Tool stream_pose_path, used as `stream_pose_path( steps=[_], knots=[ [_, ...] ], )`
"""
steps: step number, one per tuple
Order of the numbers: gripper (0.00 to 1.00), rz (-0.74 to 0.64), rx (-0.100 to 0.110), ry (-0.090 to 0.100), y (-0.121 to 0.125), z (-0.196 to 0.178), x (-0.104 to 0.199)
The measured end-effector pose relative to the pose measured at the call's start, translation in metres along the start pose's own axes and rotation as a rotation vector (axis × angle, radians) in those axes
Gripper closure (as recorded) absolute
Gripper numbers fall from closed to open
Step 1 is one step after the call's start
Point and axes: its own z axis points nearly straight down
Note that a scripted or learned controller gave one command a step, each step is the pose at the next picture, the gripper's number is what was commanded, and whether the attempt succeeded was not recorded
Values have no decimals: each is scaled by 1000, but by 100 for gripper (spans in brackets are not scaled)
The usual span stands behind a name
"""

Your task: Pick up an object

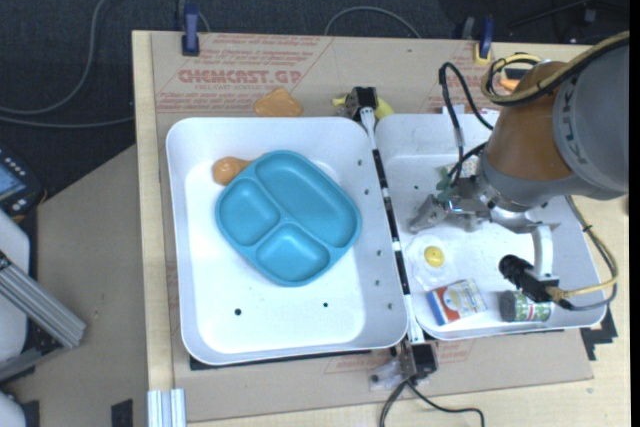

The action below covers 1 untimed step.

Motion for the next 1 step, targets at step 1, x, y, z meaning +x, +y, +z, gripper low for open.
stream_pose_path(
  steps=[1],
  knots=[
    [0,6,-2,-2,-77,-3,-42]
  ],
)
